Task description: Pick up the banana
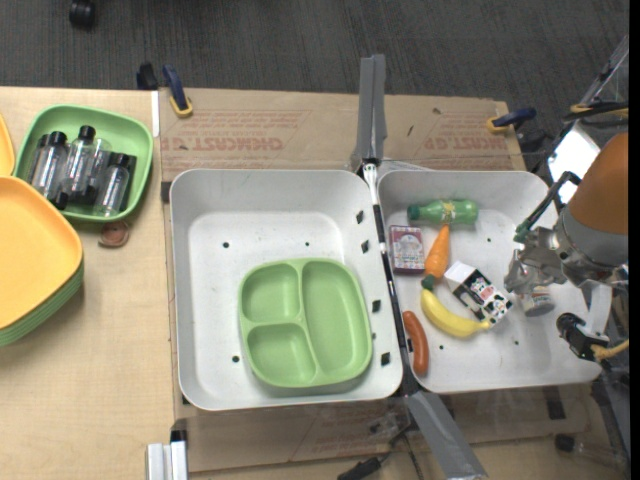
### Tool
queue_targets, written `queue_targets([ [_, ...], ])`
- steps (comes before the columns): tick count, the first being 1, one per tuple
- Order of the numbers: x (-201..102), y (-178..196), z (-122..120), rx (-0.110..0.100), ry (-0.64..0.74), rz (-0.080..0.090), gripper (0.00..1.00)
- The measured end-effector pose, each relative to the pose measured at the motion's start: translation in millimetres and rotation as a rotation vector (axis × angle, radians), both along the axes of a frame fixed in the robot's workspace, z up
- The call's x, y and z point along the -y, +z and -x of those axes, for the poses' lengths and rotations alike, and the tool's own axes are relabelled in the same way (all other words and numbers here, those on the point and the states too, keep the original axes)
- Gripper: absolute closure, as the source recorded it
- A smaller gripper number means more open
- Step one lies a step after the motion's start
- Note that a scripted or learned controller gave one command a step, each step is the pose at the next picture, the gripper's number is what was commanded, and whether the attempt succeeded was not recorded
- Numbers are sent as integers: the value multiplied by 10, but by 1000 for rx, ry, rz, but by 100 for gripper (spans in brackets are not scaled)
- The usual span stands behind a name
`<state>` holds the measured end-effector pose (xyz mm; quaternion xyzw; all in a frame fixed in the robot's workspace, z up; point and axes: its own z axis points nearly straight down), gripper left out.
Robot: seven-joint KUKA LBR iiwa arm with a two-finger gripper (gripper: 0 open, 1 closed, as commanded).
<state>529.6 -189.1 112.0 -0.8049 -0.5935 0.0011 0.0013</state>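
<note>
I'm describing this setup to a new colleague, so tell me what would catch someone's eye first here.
Most likely the green divided plate lying alone in the left bin. Next, the right bin with its cluster of toy food: a yellow banana, a carrot, a green bottle and a red sausage near the front wall. The arm's hand hangs at that bin's right side, just right of the banana.

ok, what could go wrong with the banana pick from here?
1. The banana is crowded: the small white carton lies against its upper side, so the tool may catch the carton instead.
2. The carrot sits just above the banana's left end, and the red sausage lies close below it; either could get bumped.
</note>
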Motion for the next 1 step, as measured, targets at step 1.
queue_targets([
  [1,204,199,-246,4,-492,1,100],
])
